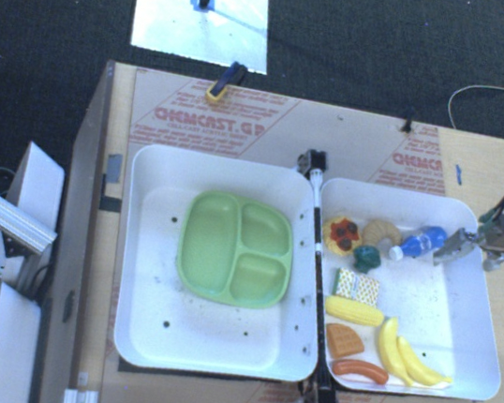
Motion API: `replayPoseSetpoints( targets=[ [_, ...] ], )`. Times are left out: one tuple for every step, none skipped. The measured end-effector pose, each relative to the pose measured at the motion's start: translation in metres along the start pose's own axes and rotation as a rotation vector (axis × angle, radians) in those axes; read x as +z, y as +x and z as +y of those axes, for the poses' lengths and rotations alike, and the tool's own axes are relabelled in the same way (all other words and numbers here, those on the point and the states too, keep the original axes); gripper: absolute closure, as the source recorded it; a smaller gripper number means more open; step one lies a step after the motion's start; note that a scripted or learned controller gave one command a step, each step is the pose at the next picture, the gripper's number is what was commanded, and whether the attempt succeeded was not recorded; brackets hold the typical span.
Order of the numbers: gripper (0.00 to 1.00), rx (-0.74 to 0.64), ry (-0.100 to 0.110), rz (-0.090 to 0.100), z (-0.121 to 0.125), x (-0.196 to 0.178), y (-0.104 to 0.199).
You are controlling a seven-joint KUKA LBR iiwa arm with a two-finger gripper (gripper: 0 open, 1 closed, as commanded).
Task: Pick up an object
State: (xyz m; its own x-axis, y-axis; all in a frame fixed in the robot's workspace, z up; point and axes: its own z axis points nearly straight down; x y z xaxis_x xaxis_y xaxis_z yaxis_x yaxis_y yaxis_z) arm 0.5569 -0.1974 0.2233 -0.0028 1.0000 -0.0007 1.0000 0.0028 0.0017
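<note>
**Gripper poised at the right bin's far edge**

While the arm reaches in from the right, I see its gripper over the right bin, at that bin's far right corner, just beside the blue and white bottle. Whether the tool is open or closed I cannot tell, and nothing shows held in it.

Within the right bin, the bottle lies tilted along the far side, with a tan round piece just left of it and a dark green piece below that. A red and yellow item sits at the bin's far left. Nearer me lie a checkered packet, a corn cob, an orange slice, a sausage and bananas.

Left of the right bin, the left bin carries a green divided plate.
</note>
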Motion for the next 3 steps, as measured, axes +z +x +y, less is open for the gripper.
replayPoseSetpoints(
  targets=[
    [0.00, -0.001, 0.003, 0.002, 0.051, 0.120, 0.062],
    [0.00, -0.002, 0.001, 0.001, 0.039, 0.139, 0.114],
    [0.00, 0.001, 0.001, 0.001, 0.025, 0.139, 0.107]
  ],
)
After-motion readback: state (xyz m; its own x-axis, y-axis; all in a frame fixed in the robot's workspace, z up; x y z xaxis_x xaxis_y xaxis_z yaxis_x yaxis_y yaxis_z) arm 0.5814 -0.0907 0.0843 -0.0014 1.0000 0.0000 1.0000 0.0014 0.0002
